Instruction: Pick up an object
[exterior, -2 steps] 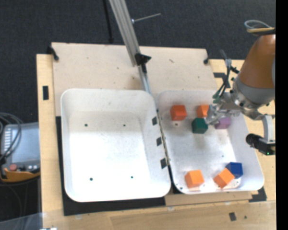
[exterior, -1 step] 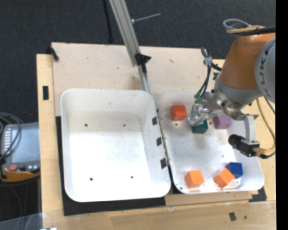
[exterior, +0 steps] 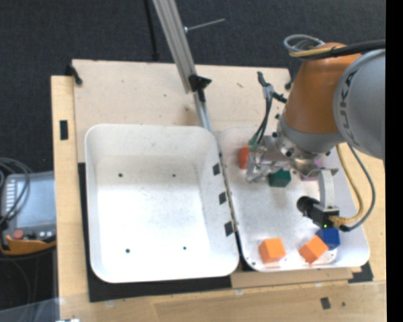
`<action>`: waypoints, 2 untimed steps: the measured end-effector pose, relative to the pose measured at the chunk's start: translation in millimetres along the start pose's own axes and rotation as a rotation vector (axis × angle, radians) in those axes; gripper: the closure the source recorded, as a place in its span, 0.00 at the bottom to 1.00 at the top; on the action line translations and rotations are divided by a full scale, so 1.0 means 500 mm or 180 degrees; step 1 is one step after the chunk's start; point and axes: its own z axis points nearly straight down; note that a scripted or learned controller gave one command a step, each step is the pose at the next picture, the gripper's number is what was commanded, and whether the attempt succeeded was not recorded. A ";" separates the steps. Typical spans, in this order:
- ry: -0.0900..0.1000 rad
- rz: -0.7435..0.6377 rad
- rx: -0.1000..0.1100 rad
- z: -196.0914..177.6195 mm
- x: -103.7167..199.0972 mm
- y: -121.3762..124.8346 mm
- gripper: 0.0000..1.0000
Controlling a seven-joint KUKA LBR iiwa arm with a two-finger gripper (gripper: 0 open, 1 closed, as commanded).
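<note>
Claw point(exterior: 258, 168) lowered into right bin point(exterior: 282, 263), seemingly beside green block point(exterior: 279, 178).

Two orange blocks point(exterior: 271, 249) point(exterior: 314, 249) sit low in the right bin point(exterior: 352, 257), a blue block point(exterior: 330, 238) touching the second; higher up, a dark green block point(exterior: 279, 178) (partly hidden) and another orange piece point(exterior: 243, 157).

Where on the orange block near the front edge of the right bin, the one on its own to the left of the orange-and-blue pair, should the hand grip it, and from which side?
Probably from straight above. The orange block sits flat on the right bin with open floor to its left and right, so close on those two side faces. The bin's front rim crowds the near face.
</note>
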 end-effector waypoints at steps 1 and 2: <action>0.0002 -0.0003 0.0007 0.017 0.112 0.000 1.00; 0.0004 -0.0006 0.0000 0.026 0.222 0.006 1.00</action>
